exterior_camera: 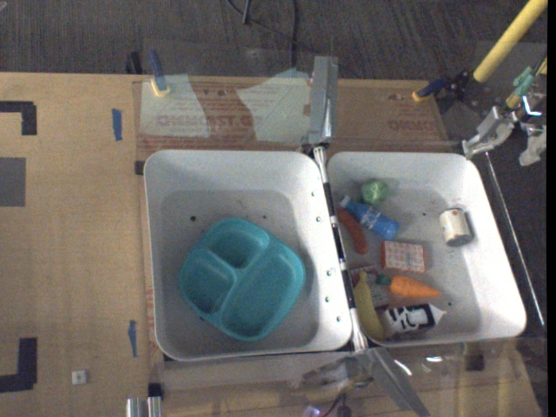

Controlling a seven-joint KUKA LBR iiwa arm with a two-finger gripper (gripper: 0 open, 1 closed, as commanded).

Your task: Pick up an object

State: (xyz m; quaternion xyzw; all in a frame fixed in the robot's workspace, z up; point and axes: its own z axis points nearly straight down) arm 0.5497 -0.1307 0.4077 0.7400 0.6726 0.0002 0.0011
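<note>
1. Orange carrot (415, 288) lies flat near the front of the right bin (497, 233), just before a small patterned box (404, 256)
2. A black-and-white item (410, 317) under the carrot is partly covered and hard to make out; a banana (368, 307) lies along the left wall
3. Farther back, a blue bottle (372, 220) touches a red piece (353, 231), with a green lump (375, 190) behind; a can (454, 226) sits apart at right. The left bin (165, 189) holds a teal plate (242, 277)

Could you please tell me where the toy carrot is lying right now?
The toy carrot lies in the right bin, near its front, just below the small patterned square card and right of the banana.
</note>
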